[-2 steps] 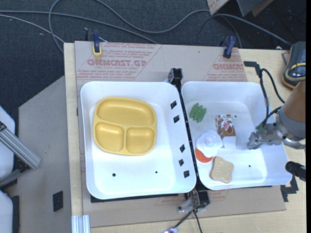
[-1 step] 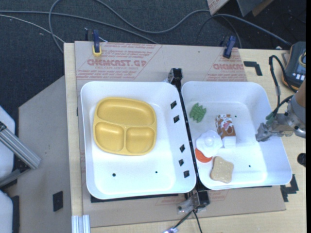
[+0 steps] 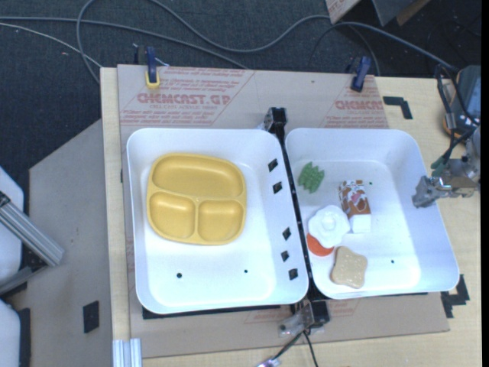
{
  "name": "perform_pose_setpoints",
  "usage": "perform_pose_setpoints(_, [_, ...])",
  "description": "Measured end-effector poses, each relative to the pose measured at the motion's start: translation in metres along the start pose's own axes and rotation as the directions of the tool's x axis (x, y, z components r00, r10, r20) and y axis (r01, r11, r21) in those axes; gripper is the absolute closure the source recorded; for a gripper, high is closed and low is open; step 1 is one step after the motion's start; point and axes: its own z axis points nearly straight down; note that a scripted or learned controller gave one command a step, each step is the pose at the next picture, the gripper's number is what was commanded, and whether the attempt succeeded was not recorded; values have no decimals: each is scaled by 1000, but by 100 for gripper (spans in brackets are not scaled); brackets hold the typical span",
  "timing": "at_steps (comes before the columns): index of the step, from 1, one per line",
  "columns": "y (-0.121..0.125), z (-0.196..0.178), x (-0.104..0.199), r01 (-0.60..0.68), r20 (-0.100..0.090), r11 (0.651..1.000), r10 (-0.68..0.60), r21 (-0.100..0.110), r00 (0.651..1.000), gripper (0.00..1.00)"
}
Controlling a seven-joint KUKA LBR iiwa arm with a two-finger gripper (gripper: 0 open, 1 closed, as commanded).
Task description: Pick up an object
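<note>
The right bin (image 3: 405,228) holds several small items. A green leafy piece (image 3: 311,177) lies near its left wall. To the right of that sits a brown and white packet (image 3: 355,204). Below them a white round item (image 3: 328,223) rests on an orange disc (image 3: 318,245). A tan toast-shaped piece (image 3: 349,267) is nearest the front rim. My gripper (image 3: 429,192) hangs over the bin's right rim, well to the right of all the items, with nothing seen in it.
The left bin (image 3: 153,274) carries a yellow divided plate (image 3: 197,198) in its upper half. A black divider with clips (image 3: 284,205) runs between the bins. Blue clamps (image 3: 151,63) (image 3: 360,73) hold the board at the back. Cables cross the dark floor behind.
</note>
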Motion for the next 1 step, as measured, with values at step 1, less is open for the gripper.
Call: perform_pose_setpoints(1, [4,-63,-7,-1,1,1000,1,-1,1000,100])
